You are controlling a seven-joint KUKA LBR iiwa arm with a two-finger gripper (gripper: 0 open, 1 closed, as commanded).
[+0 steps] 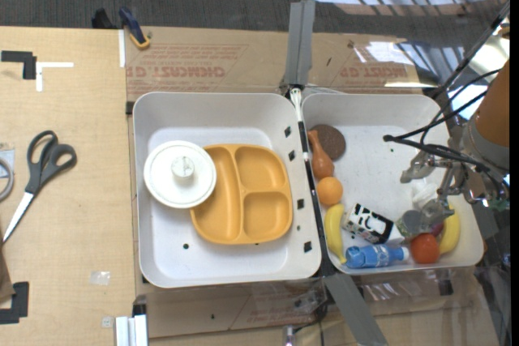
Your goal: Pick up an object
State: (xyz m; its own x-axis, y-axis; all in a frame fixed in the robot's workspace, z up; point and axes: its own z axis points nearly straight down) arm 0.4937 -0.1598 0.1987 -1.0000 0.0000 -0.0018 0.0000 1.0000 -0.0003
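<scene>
The hand [431, 186] hangs low inside the right bin [381, 111], near its right wall, its metal fingers spread apart with nothing between them. Just below it lie a grey roundish piece [415, 220], a red tomato-like ball [425, 248] and a yellow banana [451, 229] curved against the bin's wall. Further left along the near edge are a blue bottle [373, 256] lying on its side, a small black-and-white object [366, 223] whose markings are too small to read, and a second banana [333, 229] beside the divider. Above that sit an orange [328, 190], an orange-brown pear-like fruit [320, 160] and a flat brown disc [330, 140]. The left bin [162, 263] holds a yellow sectioned tray [247, 194] with a round white lid [180, 173] overlapping its left edge. Behind the bins, brown cardboard [199, 65] carries red lettering seen upside down and mirrored, not clearly legible. Scissors [36, 174] lie on the bench [65, 255] at far left.
</scene>
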